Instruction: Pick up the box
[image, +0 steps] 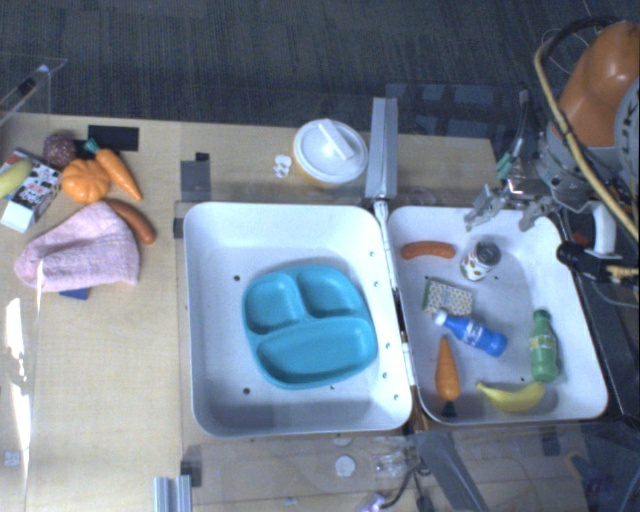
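The box (449, 297) is small and flat with a green-and-tan speckled pattern. It lies in the middle of the right bin (575, 330), its lower corner touching a blue bottle (472, 334). My gripper (506, 211) hangs over the back edge of that bin, well behind the box and a little to its right. Its fingers (482, 212) are spread open with nothing between them. The grey arm with its orange band (598, 80) comes in from the upper right.
Around the box lie a sausage (429, 250), a small round jar (480, 260), a carrot (447, 370), a banana (511, 396) and a green bottle (543, 345). The left bin (215, 300) holds a blue divided plate (310, 325). A white bowl (331, 150) stands behind the bins.
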